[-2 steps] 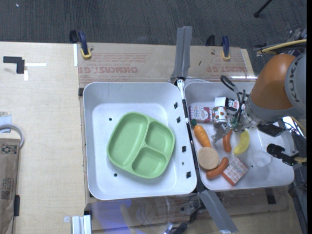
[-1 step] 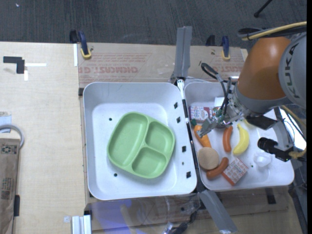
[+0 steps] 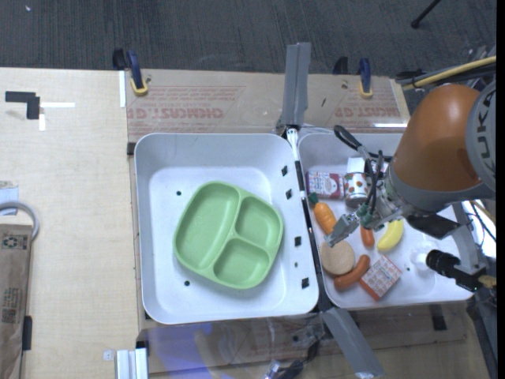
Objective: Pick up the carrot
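Carrot (image 3: 323, 216) lies at the left side of the right bin (image 3: 418, 290), just below the red-and-white packet (image 3: 323, 183) and above the round bun (image 3: 338, 257). Your gripper (image 3: 345, 228) hovers just beside it; whether it is open or closed, you cannot tell. Expect a light, stiff, smooth toy: take it across the thick middle.

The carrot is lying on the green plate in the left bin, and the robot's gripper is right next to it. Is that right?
Not quite. The carrot lies in the right bin, among the other toy foods, not on the green plate, which sits in the left bin. The gripper is indeed right next to it. The camera view shows this.
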`<action>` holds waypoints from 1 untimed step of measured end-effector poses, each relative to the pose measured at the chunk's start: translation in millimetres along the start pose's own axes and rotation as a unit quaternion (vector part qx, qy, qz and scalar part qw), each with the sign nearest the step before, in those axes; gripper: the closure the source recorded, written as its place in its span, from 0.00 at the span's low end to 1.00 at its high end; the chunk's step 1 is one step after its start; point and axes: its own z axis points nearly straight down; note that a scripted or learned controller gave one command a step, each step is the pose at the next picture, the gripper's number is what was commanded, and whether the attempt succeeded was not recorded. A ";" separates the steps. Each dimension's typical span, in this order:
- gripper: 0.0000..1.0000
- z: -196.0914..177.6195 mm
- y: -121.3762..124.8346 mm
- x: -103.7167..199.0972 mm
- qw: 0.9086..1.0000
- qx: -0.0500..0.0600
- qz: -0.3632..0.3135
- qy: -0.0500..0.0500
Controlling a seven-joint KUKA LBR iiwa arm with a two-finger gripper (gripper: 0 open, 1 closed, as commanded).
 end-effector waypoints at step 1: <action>0.00 99.8 -0.5 -71.7 1.000 0.000 0.022 0.000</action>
